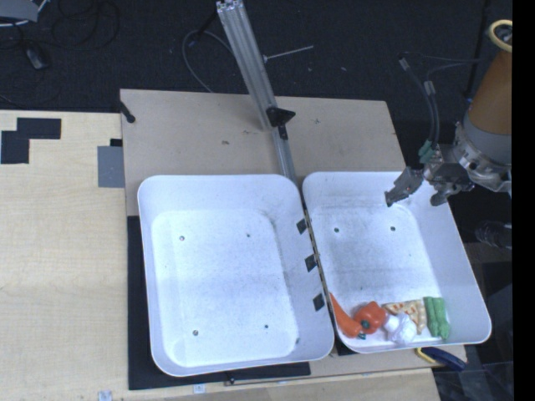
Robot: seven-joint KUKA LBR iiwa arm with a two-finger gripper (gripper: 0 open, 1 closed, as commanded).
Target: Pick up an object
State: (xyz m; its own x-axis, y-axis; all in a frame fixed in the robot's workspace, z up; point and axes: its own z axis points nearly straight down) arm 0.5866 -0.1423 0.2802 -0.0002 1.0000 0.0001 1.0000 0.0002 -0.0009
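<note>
My gripper [420, 191] hangs over the far right corner of the right bin [393, 249], its two dark fingers spread apart with nothing between them. The objects lie far from it, bunched along the near edge of that bin: an orange carrot-like piece [342, 317], a red-orange object [371, 314], a pale waffle-like piece [405, 310], a white lump [400, 329] and a green object [436, 317].
The left bin [219, 266] sits beside the right one, joined by dark clips at the shared rim [308, 261]. A slanted metal rail [255, 73] rises behind the bins. Cables trail at the right near the arm.
</note>
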